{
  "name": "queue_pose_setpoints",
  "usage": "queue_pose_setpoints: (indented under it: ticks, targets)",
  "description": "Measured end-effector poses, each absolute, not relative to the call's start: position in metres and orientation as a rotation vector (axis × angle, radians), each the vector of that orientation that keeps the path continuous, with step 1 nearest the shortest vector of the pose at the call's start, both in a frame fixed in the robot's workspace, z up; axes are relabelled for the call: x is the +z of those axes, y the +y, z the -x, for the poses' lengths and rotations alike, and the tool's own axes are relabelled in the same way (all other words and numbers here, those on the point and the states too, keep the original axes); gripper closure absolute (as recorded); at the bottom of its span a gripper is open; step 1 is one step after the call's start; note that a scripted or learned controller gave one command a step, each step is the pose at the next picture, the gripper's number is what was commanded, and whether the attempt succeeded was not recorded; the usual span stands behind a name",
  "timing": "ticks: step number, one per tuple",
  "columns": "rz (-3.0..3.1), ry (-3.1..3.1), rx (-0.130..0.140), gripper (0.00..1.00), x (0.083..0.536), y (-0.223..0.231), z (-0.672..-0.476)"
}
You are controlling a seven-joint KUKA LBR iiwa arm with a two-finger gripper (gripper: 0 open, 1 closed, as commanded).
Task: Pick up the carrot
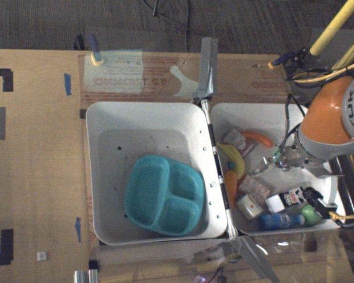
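Camera view: the carrot (230,185) lies against the right bin's (265,112) left wall, just below the banana (235,158). Likely light, stiff, smooth plastic; take it across its middle. The gripper (270,164) hovers mid-bin; its opening I cannot tell.

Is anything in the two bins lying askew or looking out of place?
Mildly. The teal divided plate lies turned at an angle to the left bin's walls. The carrot is pressed against the right bin's left wall, half under clutter.
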State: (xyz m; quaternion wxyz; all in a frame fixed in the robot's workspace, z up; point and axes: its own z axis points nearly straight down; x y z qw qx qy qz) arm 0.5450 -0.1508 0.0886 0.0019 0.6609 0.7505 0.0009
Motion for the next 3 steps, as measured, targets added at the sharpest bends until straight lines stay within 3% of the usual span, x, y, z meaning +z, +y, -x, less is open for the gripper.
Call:
queue_pose_setpoints:
  ticks: [1, 2, 3]
  targets:
    - [-2.295, 2.136, 0.004, 0.00, 0.088, -0.102, -0.598]
    - [-2.290, 2.135, 0.001, 1.00, 0.098, -0.103, -0.599]
    - [-2.695, 1.616, -0.005, 1.00, 0.183, -0.076, -0.541]
